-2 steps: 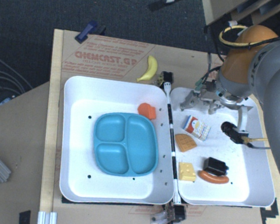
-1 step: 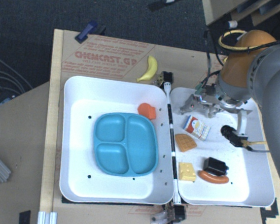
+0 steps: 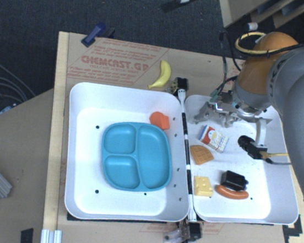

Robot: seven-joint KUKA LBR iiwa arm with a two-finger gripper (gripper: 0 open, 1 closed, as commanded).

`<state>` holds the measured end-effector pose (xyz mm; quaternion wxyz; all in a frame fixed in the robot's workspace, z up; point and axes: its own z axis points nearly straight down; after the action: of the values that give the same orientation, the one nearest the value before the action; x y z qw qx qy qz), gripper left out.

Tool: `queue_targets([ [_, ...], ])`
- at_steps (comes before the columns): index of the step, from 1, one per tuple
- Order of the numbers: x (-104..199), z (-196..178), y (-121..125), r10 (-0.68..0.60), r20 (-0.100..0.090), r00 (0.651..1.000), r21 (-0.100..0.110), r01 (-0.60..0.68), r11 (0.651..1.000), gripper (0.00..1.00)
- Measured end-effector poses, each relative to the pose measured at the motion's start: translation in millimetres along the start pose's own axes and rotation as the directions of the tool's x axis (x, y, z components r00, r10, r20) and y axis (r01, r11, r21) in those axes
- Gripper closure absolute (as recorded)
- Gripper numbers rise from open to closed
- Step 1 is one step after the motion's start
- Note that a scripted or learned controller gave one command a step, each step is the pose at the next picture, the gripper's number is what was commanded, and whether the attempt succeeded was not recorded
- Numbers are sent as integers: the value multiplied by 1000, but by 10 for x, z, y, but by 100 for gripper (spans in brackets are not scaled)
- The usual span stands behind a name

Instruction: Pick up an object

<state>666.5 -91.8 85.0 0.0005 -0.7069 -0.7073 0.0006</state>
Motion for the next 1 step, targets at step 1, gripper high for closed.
queue_targets([
  [1,0,0,0,0,0,1000,0,0,1000,0],
])
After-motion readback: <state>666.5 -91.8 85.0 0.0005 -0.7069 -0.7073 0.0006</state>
